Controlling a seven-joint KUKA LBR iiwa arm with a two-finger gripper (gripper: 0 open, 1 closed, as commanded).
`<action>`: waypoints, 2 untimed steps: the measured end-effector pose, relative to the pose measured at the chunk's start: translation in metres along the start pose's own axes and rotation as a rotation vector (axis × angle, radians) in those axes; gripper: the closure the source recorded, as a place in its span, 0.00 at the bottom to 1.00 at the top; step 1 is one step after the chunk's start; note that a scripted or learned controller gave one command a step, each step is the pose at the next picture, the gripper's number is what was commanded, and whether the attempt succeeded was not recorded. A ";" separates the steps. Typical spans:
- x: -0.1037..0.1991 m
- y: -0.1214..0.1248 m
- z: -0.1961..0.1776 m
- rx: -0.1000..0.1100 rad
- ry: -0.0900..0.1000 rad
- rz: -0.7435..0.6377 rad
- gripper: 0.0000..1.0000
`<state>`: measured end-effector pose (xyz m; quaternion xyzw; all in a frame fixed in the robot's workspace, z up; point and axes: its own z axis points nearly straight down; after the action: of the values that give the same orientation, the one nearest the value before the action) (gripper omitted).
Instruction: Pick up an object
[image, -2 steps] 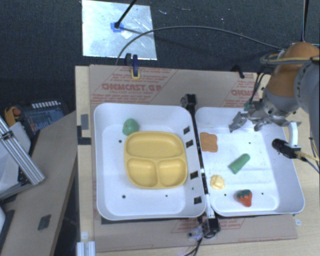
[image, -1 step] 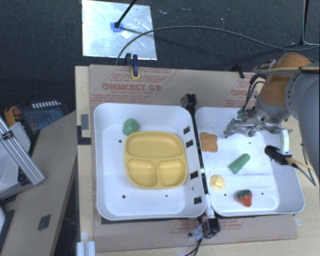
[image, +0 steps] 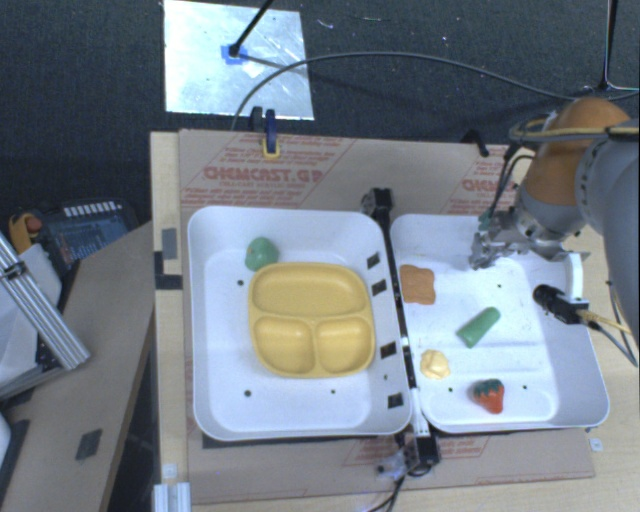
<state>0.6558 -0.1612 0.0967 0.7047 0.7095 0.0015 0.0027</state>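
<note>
We see the grey arm (image: 590, 170) reaching from the right, its hand (image: 484, 250) low over the right bin (image: 560, 400) far edge; we cannot tell its opening. Nearby lie an orange piece (image: 417, 284), green cylinder (image: 478, 326), strawberry (image: 488, 395).

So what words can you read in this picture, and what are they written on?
"CHEMCAST GP": red print on the brown board under the bins, behind the left bin.
More red print on the board by the right bin: cut off and too blurred to read.
Dark device at the left: markings too small to read.
</note>
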 end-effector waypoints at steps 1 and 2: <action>0.000 -0.003 -0.045 0.000 0.000 0.003 1.00; -0.007 0.001 -0.092 -0.001 0.000 0.004 1.00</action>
<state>0.6563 -0.1676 0.1892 0.7061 0.7081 0.0017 0.0032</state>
